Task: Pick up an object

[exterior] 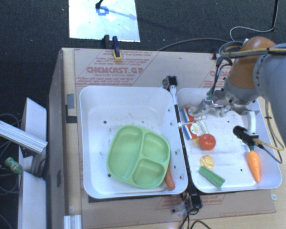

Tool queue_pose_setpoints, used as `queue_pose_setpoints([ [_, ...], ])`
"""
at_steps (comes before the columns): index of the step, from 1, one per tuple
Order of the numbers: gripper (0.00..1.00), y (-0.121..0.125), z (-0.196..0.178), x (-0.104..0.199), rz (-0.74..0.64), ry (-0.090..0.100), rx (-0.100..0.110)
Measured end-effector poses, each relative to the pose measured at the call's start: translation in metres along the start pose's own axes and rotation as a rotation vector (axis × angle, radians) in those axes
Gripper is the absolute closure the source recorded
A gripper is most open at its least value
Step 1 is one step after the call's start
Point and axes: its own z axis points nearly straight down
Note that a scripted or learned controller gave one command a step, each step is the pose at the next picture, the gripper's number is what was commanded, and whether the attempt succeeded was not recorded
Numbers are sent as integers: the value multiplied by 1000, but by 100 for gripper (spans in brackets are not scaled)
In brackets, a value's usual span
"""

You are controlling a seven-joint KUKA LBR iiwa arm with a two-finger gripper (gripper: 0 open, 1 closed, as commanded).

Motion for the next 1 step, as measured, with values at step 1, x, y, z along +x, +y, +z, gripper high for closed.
queue_pose_setpoints([
  [1, 0, 31, 0, 25, 0, -1, -3],
])
